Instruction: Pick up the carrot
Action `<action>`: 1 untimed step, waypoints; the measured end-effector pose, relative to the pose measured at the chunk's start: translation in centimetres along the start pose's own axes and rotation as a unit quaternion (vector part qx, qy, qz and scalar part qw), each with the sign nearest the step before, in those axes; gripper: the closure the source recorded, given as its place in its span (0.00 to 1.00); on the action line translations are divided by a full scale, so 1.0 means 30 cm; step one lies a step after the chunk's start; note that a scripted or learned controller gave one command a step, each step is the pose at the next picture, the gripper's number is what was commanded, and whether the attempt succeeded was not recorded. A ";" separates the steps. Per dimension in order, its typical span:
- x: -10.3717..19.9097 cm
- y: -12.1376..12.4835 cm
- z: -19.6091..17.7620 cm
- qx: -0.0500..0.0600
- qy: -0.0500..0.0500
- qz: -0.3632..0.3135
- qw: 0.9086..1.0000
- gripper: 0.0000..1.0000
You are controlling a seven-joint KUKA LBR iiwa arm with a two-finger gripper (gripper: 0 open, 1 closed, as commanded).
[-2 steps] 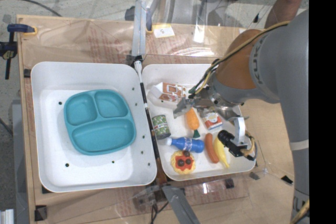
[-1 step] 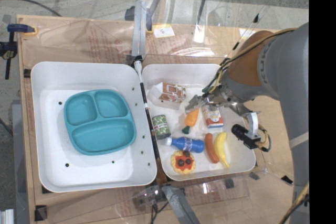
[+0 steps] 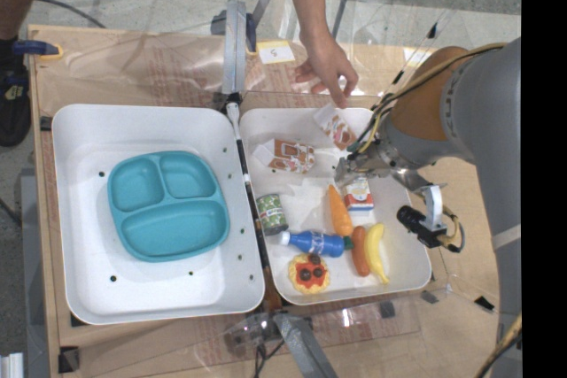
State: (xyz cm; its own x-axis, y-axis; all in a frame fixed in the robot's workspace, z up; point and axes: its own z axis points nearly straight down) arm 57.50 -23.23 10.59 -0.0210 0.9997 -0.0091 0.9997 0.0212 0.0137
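The carrot [image 3: 339, 210] lies in the right bin [image 3: 409, 270], roughly at its middle, a short orange cone with its narrow tip pointing toward the far wall and its blunter end toward the near one. Its skin is a plain, even orange, smooth and toy-like. Just to its right stands a small white carton [image 3: 359, 196] with red and blue print, touching or nearly touching it. At the carrot's near end sit a red-brown sausage [image 3: 360, 251] and a yellow banana [image 3: 378, 250], side by side, with a blue and white bottle [image 3: 314, 242] lying crosswise to the left and a small pizza slice [image 3: 308, 273] toward the front wall. A green can [image 3: 271, 212] rests against the bin's left wall, and a red-printed packet [image 3: 293, 156] lies farther back.

The gripper [image 3: 353, 161] hangs over the back of the carton, just beyond the carrot's tip; the wrist and cables crowd it, so whether it is spread or closed cannot be made out, and nothing is seen held in it.

A person's hand [image 3: 328, 66] reaches down over the far rim of the right bin, above another small packet [image 3: 337, 128]. The left bin [image 3: 80, 279] holds a teal divided plate [image 3: 168, 204].
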 end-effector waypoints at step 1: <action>0.000 0.000 0.000 0.000 0.000 0.000 1.000 0.00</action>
State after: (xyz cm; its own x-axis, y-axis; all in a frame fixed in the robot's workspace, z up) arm 57.49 -23.22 10.59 -0.0213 0.9997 -0.0092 0.9997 0.0215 0.0136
